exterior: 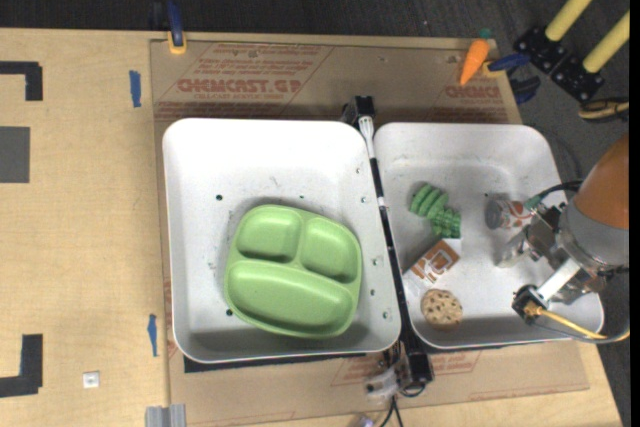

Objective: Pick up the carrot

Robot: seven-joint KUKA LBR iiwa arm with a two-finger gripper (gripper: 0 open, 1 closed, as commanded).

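Green tray [294, 269] in left bin [190, 215]

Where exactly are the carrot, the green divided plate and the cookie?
carrot [474, 61]: camera view, middle of its orange body.
green divided plate [290, 300]: camera view, its near rim.
cookie [441, 307]: camera view, centre of its top.

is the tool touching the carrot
Apart. The camera view shows the carrot on the bench beyond the bins, with the tool down in the right bin.

Grey arm [600, 215] entering from right, gripper [510, 235] lowered, wrist tilted
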